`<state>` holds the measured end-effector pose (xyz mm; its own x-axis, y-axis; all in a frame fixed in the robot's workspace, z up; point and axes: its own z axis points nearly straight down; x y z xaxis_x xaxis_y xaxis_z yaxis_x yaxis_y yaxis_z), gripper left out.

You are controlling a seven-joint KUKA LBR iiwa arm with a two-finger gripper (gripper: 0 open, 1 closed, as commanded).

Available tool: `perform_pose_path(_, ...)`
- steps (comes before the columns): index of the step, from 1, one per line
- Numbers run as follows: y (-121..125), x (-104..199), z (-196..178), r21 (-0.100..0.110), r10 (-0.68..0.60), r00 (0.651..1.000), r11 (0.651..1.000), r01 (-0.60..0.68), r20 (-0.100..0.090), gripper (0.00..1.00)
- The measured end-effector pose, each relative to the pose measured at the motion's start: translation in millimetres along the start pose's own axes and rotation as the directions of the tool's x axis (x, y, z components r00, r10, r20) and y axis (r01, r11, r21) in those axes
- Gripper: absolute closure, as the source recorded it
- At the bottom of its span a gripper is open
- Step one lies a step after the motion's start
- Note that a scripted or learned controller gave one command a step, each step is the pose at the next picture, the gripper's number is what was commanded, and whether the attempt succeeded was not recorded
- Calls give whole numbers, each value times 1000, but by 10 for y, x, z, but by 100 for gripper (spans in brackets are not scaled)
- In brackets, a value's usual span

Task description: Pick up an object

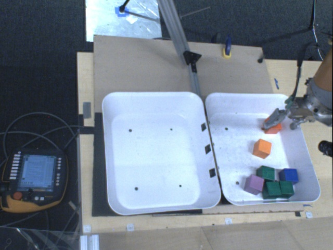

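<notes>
white bins (156,100) | orange cube (262,148) | purple cube (254,184) | blue cube (289,175)

Teach pendant (34,179) (cabled), yellow clamp (227,50)

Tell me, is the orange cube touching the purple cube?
Apart. The camera view shows bare white bin floor between the orange cube and the purple cube, which sits lower beside the green blocks.

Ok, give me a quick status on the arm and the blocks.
Gripper low in right bin, at red-orange block. Grasp unconfirmed. Orange block loose nearby; others clustered at near corner.
</notes>
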<state>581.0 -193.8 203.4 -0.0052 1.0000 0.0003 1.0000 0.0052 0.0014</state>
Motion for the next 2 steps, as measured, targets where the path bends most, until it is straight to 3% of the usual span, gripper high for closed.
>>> perform_pose_path(1,0,0,-1,0,0,1000,1000,0,0,0)
perform_pose_path(2,55,3,429,4,1,1000,1000,-1,0,0)
